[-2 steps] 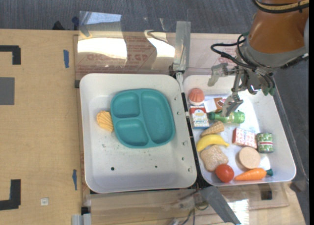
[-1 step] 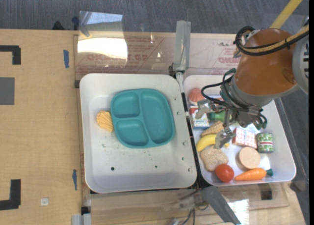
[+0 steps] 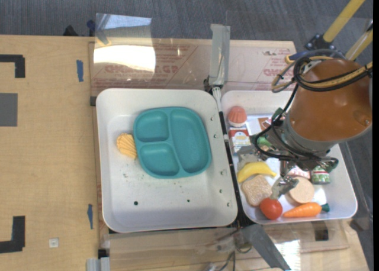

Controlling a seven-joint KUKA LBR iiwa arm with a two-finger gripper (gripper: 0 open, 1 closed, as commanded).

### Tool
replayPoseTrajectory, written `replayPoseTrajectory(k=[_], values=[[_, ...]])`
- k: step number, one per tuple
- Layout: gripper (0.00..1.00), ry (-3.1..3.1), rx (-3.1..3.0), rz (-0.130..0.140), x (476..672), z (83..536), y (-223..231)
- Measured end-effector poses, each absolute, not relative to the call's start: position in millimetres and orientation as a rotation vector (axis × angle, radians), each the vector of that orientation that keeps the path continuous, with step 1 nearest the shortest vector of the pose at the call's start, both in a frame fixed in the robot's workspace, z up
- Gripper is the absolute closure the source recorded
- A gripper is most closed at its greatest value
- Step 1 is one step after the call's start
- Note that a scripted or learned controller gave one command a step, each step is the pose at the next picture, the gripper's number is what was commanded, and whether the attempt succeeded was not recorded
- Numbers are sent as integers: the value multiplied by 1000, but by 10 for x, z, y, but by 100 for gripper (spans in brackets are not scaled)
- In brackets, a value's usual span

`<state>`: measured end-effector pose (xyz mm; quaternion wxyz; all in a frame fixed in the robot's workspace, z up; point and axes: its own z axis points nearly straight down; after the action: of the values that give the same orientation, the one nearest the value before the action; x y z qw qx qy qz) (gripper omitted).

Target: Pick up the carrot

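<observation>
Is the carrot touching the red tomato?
Touching. The camera view shows the carrot's pointed tip meeting the tomato's side, no white bin floor between them.

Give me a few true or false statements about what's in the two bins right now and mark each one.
1. The orange carrot lies in the right white bin. True.
2. The teal divided plate holds a yellow banana. False: the yellow banana lies in the right bin.
3. A yellow shell-shaped toy sits beside the plate's left edge in the left white bin. True.
4. The red tomato rests on the plate. False: it lies near the carrot.
5. The carrot is lifted off the bin floor. False: it lies there.
</observation>
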<state>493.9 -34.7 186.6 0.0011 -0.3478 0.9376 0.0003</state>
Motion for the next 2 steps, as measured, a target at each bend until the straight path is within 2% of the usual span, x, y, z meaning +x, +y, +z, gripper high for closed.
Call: replayPoseTrajectory(k=[1,2], values=[[0,2836,-1339,-2,4890,1852,-794],[0,3080,-598,2,4981,1852,-512]])
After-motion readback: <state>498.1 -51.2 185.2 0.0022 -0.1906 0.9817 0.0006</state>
